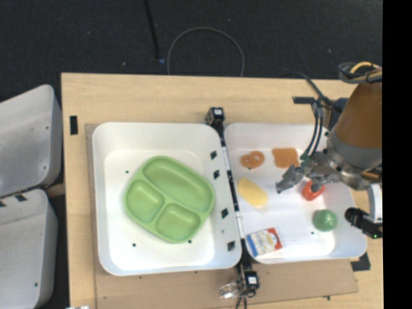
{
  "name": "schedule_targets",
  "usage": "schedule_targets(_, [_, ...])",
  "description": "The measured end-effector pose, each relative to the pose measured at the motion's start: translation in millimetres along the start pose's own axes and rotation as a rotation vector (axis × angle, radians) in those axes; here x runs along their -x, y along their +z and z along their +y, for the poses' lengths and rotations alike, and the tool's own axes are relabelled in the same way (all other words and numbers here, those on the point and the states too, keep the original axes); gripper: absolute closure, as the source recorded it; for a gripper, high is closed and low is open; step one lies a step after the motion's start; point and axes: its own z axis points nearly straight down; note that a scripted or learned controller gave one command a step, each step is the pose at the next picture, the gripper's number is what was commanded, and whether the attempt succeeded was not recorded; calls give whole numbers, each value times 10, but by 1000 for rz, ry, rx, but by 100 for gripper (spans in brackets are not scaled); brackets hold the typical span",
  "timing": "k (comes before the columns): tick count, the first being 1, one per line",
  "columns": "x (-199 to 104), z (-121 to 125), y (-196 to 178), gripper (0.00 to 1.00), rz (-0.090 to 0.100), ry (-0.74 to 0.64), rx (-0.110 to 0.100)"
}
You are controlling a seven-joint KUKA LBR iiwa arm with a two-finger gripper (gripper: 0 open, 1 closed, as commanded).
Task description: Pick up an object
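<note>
Dark carpet surrounds a pale wooden bench point(141, 95) on which two shallow white bins sit side by side, seen from above at a slant. Left bin point(109, 237) holds a green divided plate point(168, 198) with three compartments, lying flat near the bin's middle. Right bin point(290, 246) carries the small loose items: an orange ring-shaped piece like a doughnut point(252, 159) near the upper left, a brownish-orange flat piece point(284, 157) just beside it to the right, a yellow lemon-like object point(253, 192) below the ring, a green ball point(325, 220) toward the lower right, and a small white packet with red and blue print point(264, 241) lying at the bin's front edge. The grey arm with its orange band point(360, 118) reaches in from the right, cables looping over the bin's upper right corner. Its gripper point(302, 180) hangs low over the right bin, between the brownish piece and the green ball, just next to a small red object point(312, 191) that is partly covered by the gripper's body. One dark finger point(288, 181) points left toward the yellow object; whether the fingers are spread or pressed together cannot be told, and nothing is plainly seen between them.
</note>
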Motion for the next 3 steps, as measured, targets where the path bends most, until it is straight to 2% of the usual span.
schedule_targets(1, [-3, 28, -66, 0, -3, -3, 13])
schedule_targets(2, [-70, 39, 398, 0, -4, -1, 9])
schedule_targets(3, [30, 97, 936, 0, -4, 1, 9])
